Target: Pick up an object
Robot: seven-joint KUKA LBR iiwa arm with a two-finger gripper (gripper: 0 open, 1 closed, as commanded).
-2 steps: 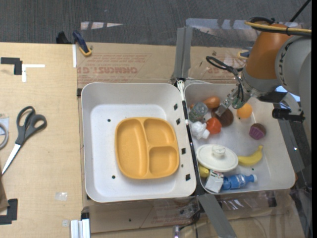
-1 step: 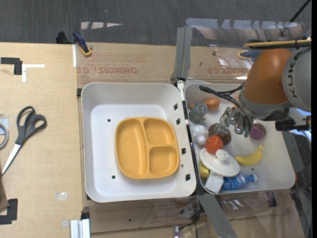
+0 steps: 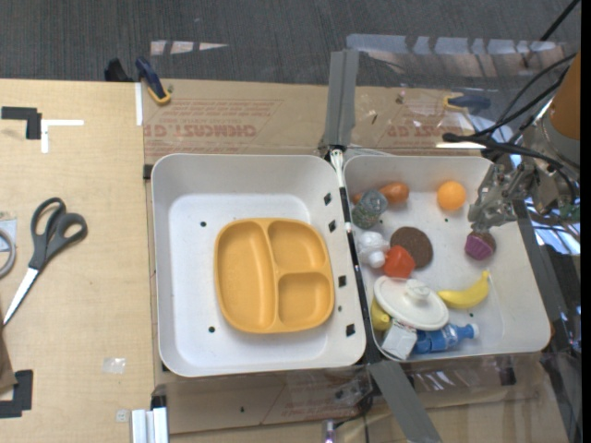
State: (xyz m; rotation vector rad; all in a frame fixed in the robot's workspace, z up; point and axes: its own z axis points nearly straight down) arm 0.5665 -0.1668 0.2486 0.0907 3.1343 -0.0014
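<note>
Hovering over the right bin, the gripper hangs just above a purple fruit; its grip state I cannot tell. The fruit looks small, light, smooth and likely slippery, best pinched across its middle.

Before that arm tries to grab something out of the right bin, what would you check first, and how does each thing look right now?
1. Pincer over the right bin: ok.
2. A target close by: ok, the purple object lies just below it.
3. Room around that target: ok, it sits apart from the banana and the orange ball.
4. Pincer holding nothing: cannot tell.
5. Yellow tray out of the way: ok, it lies in the left bin.
</note>
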